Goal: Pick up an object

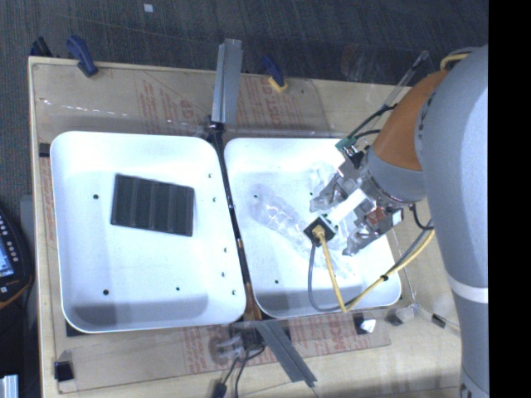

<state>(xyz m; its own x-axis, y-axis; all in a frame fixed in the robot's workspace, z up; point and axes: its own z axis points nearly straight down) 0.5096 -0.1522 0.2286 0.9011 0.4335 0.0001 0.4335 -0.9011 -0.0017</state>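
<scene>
Tabletop (124, 89) carried two shallow white bins side by side. Left bin (75, 288) held dark ribbed rectangular pad (153, 205), lying flat near its centre. Right bin (282, 301) held clear crinkled plastic object (278, 215), hard to make out against white floor. Arm (452, 172) reached in from right; claw (353, 214) sat low over right bin, just beside clear plastic object. Could not tell claw's opening, nor contact.
</scene>
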